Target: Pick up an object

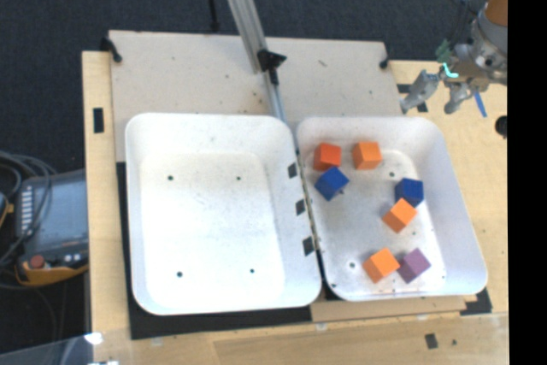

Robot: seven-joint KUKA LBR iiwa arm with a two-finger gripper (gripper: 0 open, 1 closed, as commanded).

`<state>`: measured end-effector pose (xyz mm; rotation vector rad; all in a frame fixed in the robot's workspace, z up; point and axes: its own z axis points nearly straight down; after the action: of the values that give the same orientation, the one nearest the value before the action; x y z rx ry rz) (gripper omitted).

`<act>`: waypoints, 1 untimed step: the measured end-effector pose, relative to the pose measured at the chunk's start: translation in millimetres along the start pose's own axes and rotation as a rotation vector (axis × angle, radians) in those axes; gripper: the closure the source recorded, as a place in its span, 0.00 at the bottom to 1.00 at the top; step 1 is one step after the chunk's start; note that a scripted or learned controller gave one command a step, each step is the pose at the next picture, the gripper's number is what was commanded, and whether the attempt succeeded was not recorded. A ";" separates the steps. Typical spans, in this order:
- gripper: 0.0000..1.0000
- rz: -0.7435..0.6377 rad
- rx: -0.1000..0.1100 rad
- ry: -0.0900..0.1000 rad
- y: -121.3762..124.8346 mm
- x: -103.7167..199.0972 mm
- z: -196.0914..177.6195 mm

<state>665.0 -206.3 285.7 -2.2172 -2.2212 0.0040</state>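
Dark carpet all round a pale wooden tabletop [98, 184], with a beige board laid over its far half and a slanted aluminium rail [239, 4] rising from the far edge down to the gap between two shallow white bins. Bare wood along the near edge and at the far right corner; a grey control box with cables [43, 222] off the left edge. Left bin [137, 141] toward the left edge, with plenty of open floor inside, only specks and a few small dark dots. Right bin [457, 209] toward the right edge, touching the left one along a strip of black clips, and holding seven blocks: an orange-red block [327, 156] and an orange block [367, 154] side by side near the far wall, a blue block [332, 182] just in front of the orange-red one, a second blue block [410, 191] touching another orange block [399, 214] toward the right wall, and an orange block [382, 264] beside a purple block [414, 265] near the near wall. Open room in the middle of that bin between the clusters. Claw [438, 96] above the far right corner of the tabletop, just outside the right bin's far rim, fingers spread apart with nothing between them, touching no block, well apart from the nearest ones.
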 end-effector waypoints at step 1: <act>0.00 -0.003 -0.003 -0.004 0.5 -0.5 -3.2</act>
<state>665.5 -206.8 288.8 -2.2174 -2.2279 0.0040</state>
